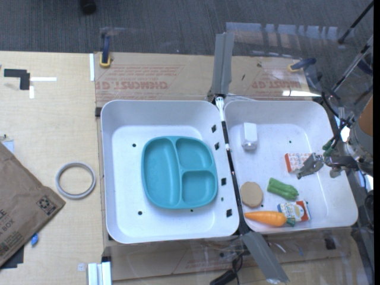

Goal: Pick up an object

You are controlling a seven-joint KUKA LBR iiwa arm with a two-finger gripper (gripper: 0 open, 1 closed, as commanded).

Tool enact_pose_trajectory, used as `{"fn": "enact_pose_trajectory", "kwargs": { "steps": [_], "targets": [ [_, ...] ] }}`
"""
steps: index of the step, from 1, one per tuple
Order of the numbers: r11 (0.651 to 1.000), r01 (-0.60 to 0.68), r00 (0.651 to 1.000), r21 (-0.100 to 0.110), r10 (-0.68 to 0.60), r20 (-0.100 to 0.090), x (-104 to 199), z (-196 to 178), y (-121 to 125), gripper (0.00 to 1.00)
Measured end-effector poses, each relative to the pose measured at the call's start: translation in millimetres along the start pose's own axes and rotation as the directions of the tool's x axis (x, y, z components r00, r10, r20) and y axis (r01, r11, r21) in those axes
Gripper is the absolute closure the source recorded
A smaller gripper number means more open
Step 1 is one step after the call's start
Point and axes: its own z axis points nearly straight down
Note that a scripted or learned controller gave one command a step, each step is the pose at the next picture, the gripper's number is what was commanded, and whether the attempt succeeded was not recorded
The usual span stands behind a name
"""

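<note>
The end effector, fingers spread on nothing, hangs by the right bin's right wall, touching the red-and-white packet toward the bin's middle.

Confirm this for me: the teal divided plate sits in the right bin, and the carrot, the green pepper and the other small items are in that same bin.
Not quite. The camera view shows the teal divided plate in the left bin, alone. The carrot, the green pepper and the other small items are in the right bin, as you said.

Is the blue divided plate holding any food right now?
Empty: the plate in the left bin shows bare blue in all three sections.
</note>
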Motion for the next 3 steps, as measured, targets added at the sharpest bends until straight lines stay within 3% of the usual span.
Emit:
{"fn": "enact_pose_trajectory", "kwargs": {
  "steps": [1, 2, 3],
  "targets": [
    [0.992, 0.125, 0.992, -0.019, -0.125, 0.006, 4.4, 110.2, 61.4, 0.0],
    [0.993, 0.12, 0.993, -0.024, -0.119, 0.014, 0.8, 99.9, 62.7, 1.0],
    [0.992, 0.12, 0.993, -0.024, -0.12, 0.014, 0.8, 99.9, 62.7, 0.0]
  ]
}}
